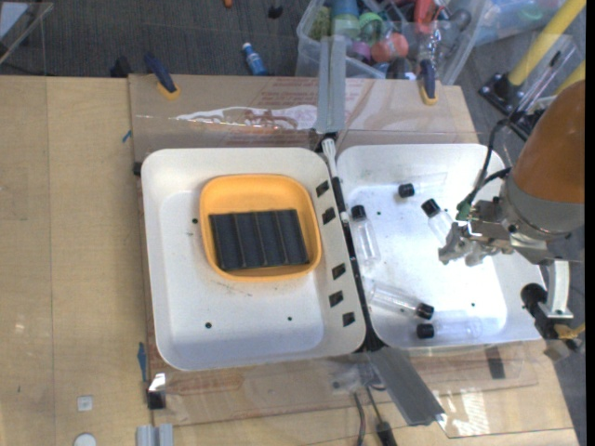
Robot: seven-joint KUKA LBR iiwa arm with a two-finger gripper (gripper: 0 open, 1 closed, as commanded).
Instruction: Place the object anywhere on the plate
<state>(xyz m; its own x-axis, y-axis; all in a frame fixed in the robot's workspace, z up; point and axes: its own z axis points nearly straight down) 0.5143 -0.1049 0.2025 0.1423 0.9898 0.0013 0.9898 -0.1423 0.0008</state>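
Observation:
An orange plate sits in the left bin. A dark grey ridged block lies flat on the plate and covers most of its middle. My gripper hangs low over the right side of the right bin, far to the right of the plate. Several clear tubes with black caps lie in the right bin: one along its left wall, one near the front, and a short one just up and left of the gripper. Nothing shows held at the gripper.
A loose black cap lies at the back of the right bin, and another capped piece at its front edge. A row of black clips runs along the divide between the bins. A clear box of toys stands behind the bench.

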